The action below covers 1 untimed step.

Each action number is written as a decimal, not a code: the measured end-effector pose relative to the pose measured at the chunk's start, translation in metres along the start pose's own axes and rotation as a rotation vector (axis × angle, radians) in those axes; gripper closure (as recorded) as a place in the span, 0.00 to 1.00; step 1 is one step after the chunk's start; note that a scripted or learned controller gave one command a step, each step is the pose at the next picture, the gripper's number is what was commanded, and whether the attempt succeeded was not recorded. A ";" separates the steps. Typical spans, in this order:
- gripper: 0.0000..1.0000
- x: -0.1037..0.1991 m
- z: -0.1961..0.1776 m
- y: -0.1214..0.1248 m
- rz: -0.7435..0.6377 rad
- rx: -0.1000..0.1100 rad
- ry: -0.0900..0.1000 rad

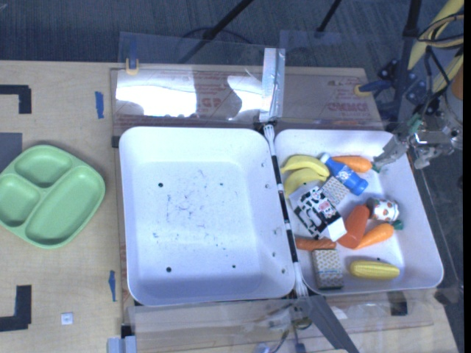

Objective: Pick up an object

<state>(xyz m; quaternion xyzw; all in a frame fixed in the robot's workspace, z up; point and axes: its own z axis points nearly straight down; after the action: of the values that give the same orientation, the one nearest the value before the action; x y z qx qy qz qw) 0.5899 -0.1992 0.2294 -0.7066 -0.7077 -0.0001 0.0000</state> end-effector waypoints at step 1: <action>0.00 0.016 0.024 0.036 -0.260 -0.004 -0.002</action>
<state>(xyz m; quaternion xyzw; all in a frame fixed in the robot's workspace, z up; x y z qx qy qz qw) 0.6263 -0.1831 0.2051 -0.6089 -0.7933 -0.0006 -0.0022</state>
